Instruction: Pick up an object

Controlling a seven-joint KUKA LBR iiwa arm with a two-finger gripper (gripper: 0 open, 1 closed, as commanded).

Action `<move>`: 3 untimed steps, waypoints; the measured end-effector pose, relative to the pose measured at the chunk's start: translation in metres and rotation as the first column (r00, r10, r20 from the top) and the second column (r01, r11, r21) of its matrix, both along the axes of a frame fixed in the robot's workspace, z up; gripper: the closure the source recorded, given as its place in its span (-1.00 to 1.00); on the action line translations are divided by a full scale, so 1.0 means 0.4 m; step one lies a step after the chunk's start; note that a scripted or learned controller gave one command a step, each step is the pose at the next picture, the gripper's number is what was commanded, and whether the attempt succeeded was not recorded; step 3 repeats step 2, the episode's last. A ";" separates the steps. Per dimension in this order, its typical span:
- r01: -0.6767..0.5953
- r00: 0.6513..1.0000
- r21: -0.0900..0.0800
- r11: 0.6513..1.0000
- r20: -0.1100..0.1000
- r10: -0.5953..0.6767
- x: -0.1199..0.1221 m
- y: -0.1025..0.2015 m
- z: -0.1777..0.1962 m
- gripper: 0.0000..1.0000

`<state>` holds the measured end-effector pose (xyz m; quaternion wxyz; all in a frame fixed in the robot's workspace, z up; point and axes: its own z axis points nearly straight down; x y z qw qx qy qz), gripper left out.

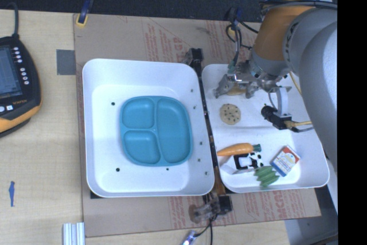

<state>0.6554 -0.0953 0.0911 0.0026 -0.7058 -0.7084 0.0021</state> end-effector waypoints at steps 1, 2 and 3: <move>0.001 1.000 -0.001 1.000 0.006 -0.001 0.002 -0.085 0.028 -1.00; -0.001 1.000 -0.003 1.000 0.011 0.001 -0.212 -0.054 0.007 -1.00; -0.001 1.000 -0.003 1.000 0.011 0.001 -0.212 -0.054 0.007 -1.00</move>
